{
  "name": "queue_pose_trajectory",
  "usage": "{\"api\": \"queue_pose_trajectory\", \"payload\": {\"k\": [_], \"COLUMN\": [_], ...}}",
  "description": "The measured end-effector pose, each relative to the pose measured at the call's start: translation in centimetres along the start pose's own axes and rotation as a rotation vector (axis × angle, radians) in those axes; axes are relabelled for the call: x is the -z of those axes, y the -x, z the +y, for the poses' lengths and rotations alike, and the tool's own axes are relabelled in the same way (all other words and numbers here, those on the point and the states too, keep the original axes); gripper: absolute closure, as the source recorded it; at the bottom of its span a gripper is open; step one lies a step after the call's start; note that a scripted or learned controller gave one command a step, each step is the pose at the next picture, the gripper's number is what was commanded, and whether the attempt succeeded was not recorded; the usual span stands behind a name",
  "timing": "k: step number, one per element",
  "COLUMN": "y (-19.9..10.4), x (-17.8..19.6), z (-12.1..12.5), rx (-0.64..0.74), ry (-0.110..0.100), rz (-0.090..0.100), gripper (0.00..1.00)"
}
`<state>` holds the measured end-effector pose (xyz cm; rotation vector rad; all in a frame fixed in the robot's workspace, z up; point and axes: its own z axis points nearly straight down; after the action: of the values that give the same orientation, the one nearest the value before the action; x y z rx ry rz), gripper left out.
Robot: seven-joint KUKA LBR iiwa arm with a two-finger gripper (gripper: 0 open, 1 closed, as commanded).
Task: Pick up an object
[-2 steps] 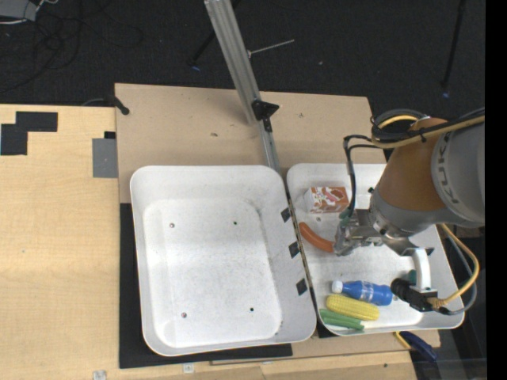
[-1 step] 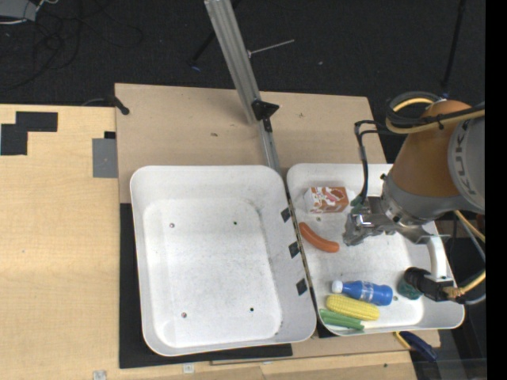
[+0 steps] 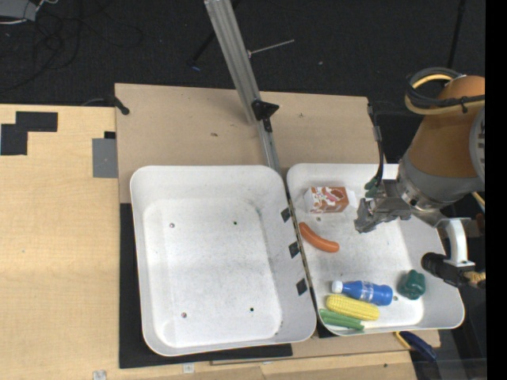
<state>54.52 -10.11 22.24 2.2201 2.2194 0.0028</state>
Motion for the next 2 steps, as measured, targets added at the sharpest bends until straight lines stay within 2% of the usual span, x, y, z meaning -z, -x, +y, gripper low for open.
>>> {"api": "queue_pose_trajectory", "payload": {"k": [2], "y": [-9.4], "x": [-1.4], "z": [-2.3], "rx": [0.004], "ry": [-0.009], "rz": [0.003], "gripper": [1.00]}}
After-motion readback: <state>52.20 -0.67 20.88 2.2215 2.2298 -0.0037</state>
